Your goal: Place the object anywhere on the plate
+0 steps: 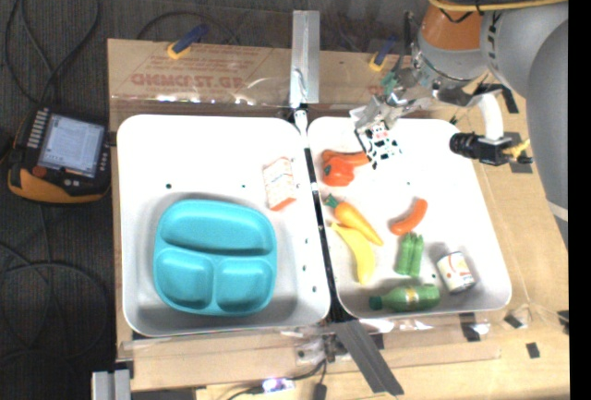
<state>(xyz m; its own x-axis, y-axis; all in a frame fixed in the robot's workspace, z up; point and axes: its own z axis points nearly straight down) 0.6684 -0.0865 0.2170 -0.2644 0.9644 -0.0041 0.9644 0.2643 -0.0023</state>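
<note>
From my console I see the grey arm with its orange band reaching in from the upper right of the frame, its two-finger gripper [377, 138] hanging over the upper-left corner of the right white bin [480, 232]; I cannot tell how the jaws stand, because the black-and-white speckled tips blur together. Just below and left of the gripper lies the orange toy pepper [338, 166], close to it but with no grip that I can make out. Further down the right bin sit an orange carrot [354, 217] touching a yellow banana [362, 258], a small red-orange chilli [408, 215], a green pickle-shaped piece [409, 253], a green bottle [405, 298] and a small white can [455, 271]. The left white bin [138, 149] holds the turquoise three-compartment plate [215, 255] (lower left of centre) and, near the divider, a small white-and-orange carton [280, 183], well apart from the plate.
</note>
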